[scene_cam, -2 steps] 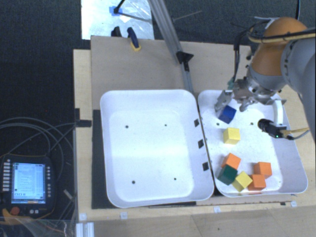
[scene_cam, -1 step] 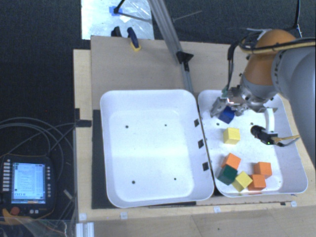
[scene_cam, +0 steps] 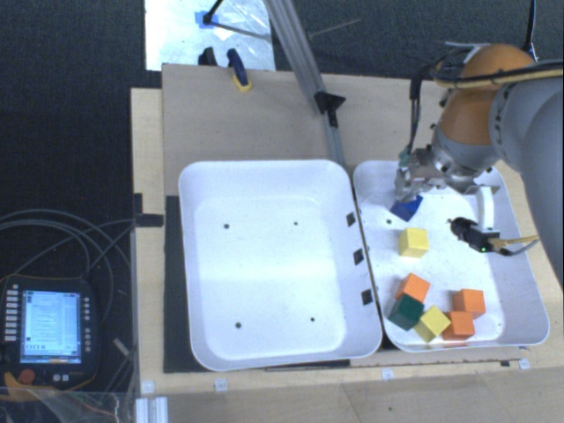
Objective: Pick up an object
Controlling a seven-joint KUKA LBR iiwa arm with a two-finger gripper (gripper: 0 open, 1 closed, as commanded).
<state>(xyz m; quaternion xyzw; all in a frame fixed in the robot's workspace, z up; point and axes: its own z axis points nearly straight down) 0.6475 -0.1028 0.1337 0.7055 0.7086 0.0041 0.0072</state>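
My gripper [scene_cam: 407, 192] hangs over the back left part of the right bin [scene_cam: 520, 263], pointing down from the grey arm with its orange band. A small blue block [scene_cam: 405, 209] sits tilted right at the fingertips, and the gripper is shut on it. Further forward in the same bin lie a yellow block [scene_cam: 412, 242], an orange block [scene_cam: 413, 286], a dark green block [scene_cam: 406, 312], a second yellow block [scene_cam: 433, 322] and two more orange blocks [scene_cam: 464, 314].
The left bin [scene_cam: 203, 192] stands beside the right one, with black clips along the shared wall. A slanted metal pole [scene_cam: 304, 60] crosses behind the bins. A black cable connector [scene_cam: 471, 233] hangs over the right bin. A teach pendant [scene_cam: 48, 329] lies at the far left.
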